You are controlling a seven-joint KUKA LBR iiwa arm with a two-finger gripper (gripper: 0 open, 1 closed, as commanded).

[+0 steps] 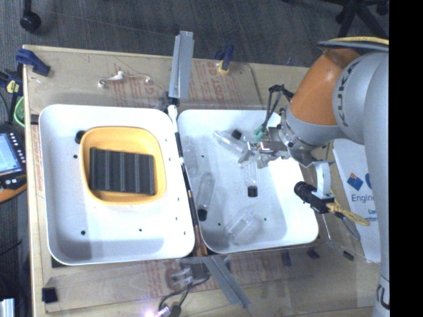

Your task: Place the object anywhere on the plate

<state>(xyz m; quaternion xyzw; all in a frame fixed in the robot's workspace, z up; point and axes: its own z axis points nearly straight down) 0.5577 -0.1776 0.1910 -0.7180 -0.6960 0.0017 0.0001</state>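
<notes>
A pale wooden tabletop [99, 68] with reddish printed markings carries two shallow white plastic bins set side by side, the left bin [59, 230] and the right bin [301, 226] nearly touching. A grey metal bar [180, 65] lies upright near their junction at the far edge, and a blue clamp [32, 61] grips the far-left corner.

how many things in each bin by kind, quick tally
yellow plate in the left bin: 1
dark ridged block on the plate: 1
clear plastic tubes in the right bin: 4, as best I can tell, e.g.
total: 6
</notes>
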